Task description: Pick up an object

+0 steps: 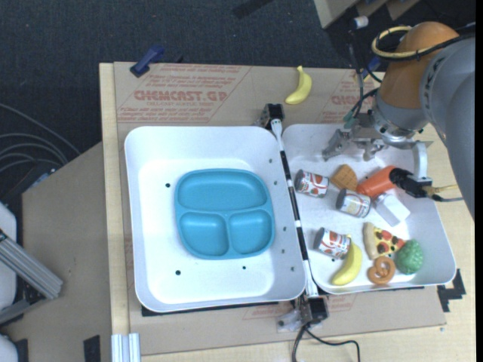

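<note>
Above right bin (441,236), hand (351,146), fingers spread.

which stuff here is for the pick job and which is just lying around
For the job: gripper above the right bin; in it cans, carrot, pizza slice, banana, broccoli.

Lying about: blue tray in the left bin; second banana on the board.

Blue tray (223,211) (left bin (143,202)), toys right
</note>
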Robot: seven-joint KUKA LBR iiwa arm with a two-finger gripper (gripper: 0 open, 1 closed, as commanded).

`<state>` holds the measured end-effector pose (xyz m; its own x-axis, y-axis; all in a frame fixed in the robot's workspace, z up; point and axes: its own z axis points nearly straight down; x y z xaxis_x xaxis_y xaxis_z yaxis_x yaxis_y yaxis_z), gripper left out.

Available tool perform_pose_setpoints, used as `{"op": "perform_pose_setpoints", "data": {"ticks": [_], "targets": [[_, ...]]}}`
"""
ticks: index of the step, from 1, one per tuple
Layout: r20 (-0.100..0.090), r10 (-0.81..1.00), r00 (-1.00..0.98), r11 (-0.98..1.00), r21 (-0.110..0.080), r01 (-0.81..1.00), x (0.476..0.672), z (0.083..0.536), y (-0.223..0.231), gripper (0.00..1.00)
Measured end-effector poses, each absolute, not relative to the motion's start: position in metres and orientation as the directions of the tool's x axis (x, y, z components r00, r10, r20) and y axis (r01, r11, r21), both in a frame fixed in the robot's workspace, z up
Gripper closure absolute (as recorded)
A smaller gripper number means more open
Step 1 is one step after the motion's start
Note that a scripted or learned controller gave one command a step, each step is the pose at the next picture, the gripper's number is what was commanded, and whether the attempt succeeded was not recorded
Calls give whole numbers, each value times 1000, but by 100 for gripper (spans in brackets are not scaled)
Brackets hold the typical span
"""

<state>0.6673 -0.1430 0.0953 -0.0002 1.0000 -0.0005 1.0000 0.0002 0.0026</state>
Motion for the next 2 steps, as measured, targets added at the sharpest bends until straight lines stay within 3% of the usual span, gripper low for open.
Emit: {"op": "perform_pose_setpoints", "data": {"ticks": [1,2], "targets": [[0,1000,0,0,0,1000,666,85,-152,0],[1,1000,-1,1,-1,1000,667,85,-127,0]]}}
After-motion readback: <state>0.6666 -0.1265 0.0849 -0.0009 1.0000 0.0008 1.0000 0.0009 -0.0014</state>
